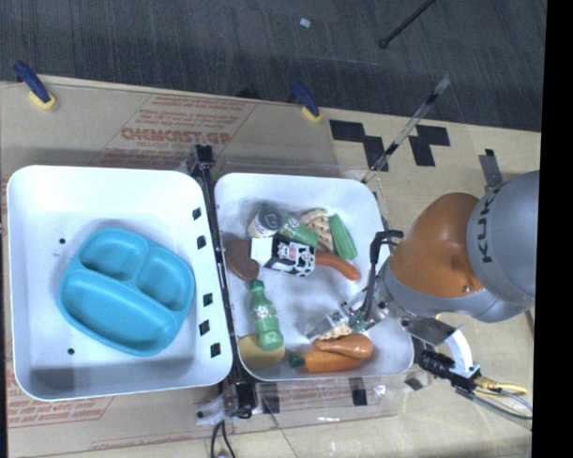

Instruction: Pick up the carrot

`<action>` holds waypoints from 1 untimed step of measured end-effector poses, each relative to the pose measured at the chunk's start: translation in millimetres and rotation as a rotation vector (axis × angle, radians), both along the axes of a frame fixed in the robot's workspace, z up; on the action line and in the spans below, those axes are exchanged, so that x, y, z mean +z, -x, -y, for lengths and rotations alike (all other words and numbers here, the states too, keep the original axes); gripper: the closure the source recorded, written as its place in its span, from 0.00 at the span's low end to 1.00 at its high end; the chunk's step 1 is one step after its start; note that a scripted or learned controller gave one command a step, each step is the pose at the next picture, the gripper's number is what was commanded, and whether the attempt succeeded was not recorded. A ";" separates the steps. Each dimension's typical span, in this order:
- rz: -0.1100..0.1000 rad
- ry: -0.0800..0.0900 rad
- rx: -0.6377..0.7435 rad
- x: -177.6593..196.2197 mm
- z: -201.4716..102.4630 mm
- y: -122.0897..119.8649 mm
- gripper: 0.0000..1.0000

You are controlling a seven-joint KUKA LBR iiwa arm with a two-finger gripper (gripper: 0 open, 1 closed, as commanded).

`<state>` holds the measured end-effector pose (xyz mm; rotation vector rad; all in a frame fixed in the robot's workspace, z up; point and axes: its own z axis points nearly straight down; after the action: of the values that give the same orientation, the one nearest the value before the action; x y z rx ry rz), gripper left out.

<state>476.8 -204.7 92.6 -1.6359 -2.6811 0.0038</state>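
Carrot (pixel 331 361) lying lengthwise left-right at lower centre, just below gripper (pixel 344 321); gripper opening impossible to tell.

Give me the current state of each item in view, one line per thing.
carrot: lying flat at the right bin's near edge, not lifted.
hot dog: lying against the carrot.
green bottle: lying on its side.
blue divided tray: flat in the left bin, nothing in it.
pincer: low in the right bin, just above the hot dog.
right bin: holds the toy pile.
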 end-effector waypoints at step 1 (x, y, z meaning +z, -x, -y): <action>-0.002 0.001 0.013 9.8 -1.0 -0.8 1.00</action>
<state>477.5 -203.7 102.4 -1.6178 -2.6908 0.0058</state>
